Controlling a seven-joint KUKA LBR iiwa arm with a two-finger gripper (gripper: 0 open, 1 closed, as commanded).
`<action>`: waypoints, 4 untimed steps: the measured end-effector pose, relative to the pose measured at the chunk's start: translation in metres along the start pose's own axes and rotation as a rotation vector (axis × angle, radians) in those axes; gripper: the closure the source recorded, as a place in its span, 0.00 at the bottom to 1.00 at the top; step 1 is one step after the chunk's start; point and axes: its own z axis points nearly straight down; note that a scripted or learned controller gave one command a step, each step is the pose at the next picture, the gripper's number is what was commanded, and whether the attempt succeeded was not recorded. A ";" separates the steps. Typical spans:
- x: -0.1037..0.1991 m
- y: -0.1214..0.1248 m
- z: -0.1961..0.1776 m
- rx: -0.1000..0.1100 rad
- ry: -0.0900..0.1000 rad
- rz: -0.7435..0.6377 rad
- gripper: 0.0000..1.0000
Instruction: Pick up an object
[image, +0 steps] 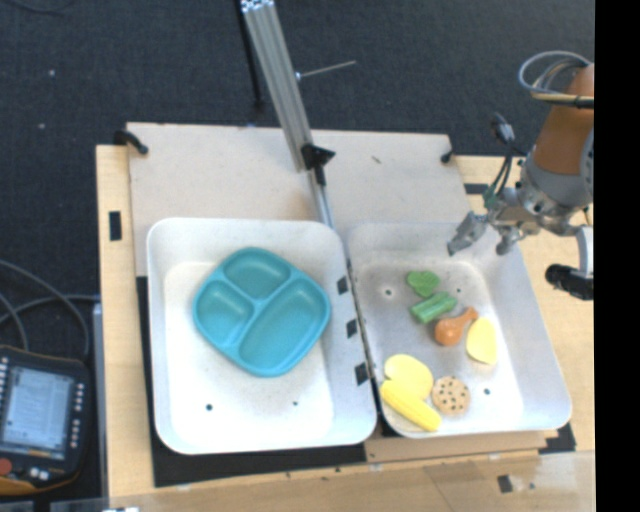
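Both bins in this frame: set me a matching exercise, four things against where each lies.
Things:
1. blue divided plate
2. cookie
3. green pieces
4. gripper

Places:
A. right bin, near front edge
B. above right bin's far edge
C. left bin
D. right bin, middle

Pairs: 1-C, 2-A, 3-D, 4-B

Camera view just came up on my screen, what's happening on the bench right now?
The arm reaches in from the right, and its claw hangs open over the top right corner of the right bin with nothing between its fingers. That bin holds toy food: two green pieces, an orange drumstick, a yellow slice, a corn cob, a yellow lemon-like piece and a cookie. The left bin holds a teal divided plate. Nothing is picked yet.
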 end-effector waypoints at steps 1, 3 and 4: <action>0.005 -0.002 0.062 0.002 0.001 -0.002 0.00; 0.002 0.000 0.060 -0.008 -0.006 -0.007 1.00; 0.010 -0.001 0.001 -0.011 0.002 0.000 1.00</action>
